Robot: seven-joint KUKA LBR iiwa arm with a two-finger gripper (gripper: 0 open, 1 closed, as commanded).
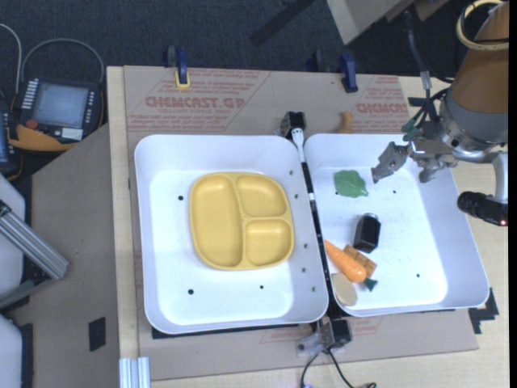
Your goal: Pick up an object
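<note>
One yellow tray [241, 220], one carrot [345, 262], one green piece [350, 184], one black object [367, 232]; fingers [388, 162] spread wide, holding nothing.

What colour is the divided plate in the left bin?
Yellow; the divided plate is plain, without pattern, seen in the camera view.

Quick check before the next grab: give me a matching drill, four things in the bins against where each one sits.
Things:
1. yellow plate
2. green piece
3. black block
4. carrot

Places:
A. right bin, middle
B. left bin, middle
C. right bin, near its front left corner
D. right bin, upper left, just left of the gripper

Pairs: 1-B, 2-D, 3-A, 4-C
</note>
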